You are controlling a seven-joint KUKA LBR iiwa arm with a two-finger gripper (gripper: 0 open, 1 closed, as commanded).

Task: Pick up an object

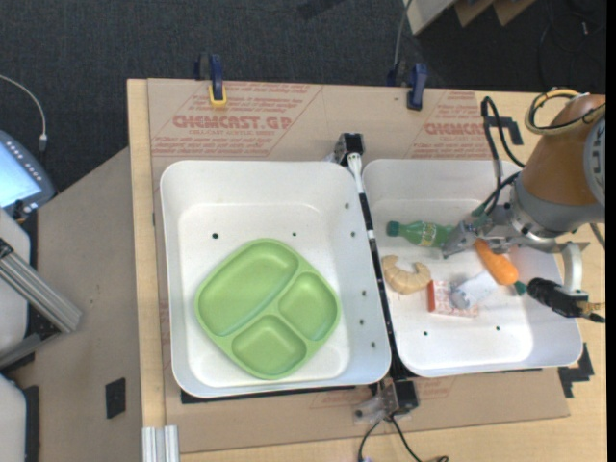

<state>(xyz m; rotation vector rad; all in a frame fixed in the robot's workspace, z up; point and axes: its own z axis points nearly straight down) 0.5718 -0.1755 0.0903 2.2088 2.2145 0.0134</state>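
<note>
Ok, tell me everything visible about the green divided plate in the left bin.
The green divided plate is pale green, looks like matte plastic, with rounded corners and three compartments: one long, two smaller. It lies flat, right side up, turned at a slant on the floor of the left bin, toward its near side. Nothing lies in it.

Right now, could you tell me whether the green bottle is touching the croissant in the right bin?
Apart. The camera view shows a strip of white bin floor between the green bottle and the croissant below it.
</note>
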